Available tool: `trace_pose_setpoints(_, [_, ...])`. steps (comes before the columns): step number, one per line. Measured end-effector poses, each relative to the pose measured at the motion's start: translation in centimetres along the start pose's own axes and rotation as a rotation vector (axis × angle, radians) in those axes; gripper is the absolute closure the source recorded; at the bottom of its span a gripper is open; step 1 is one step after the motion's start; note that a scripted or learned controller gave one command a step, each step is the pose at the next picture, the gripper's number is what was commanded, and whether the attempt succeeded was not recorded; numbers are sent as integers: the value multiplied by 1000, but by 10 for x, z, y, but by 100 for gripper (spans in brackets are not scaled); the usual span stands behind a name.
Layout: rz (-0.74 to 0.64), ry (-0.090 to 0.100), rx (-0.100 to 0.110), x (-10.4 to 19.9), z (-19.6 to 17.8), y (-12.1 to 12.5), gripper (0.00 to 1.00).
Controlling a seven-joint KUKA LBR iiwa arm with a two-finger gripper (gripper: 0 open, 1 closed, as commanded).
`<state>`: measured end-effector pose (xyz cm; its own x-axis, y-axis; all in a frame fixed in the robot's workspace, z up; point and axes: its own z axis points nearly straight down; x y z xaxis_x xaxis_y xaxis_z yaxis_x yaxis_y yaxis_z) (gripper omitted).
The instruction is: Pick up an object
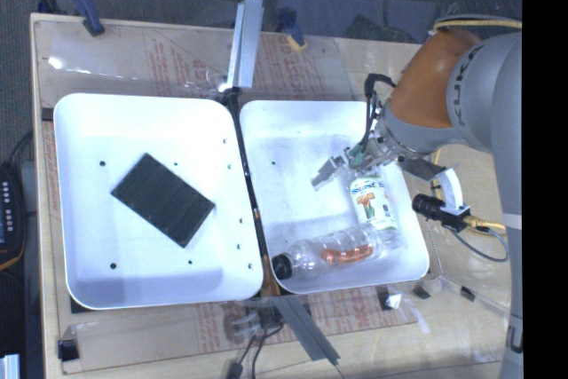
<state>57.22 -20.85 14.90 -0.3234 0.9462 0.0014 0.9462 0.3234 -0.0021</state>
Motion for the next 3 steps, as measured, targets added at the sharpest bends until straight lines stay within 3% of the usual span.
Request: trace_pose_setpoints(3, [-18,2,2,1,1,-2,0])
